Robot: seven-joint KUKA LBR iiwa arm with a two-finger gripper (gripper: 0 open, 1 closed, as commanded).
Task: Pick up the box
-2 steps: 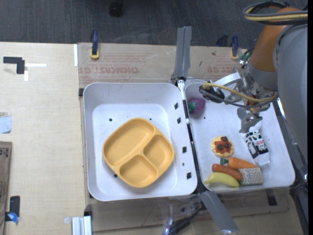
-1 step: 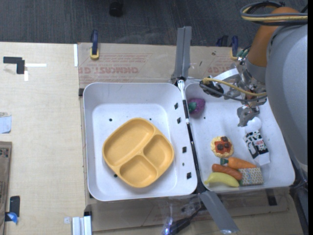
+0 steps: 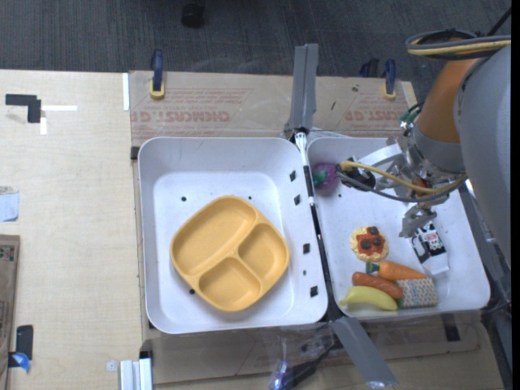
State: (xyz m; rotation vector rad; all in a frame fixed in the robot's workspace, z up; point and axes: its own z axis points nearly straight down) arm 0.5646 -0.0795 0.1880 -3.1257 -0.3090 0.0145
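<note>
Banana: lower right, beside the carrot.
Box: right bin, just under the gripper.
Pincer: can't tell if spread or pressed.
Risk: box is small — it may slip or tip.

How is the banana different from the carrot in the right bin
The banana is yellow and curved; the carrot is orange and fairly straight. The banana lies against the bin's near wall; the carrot lies farther in, just behind it. Both are toy foods lying flat in the right bin.
</note>
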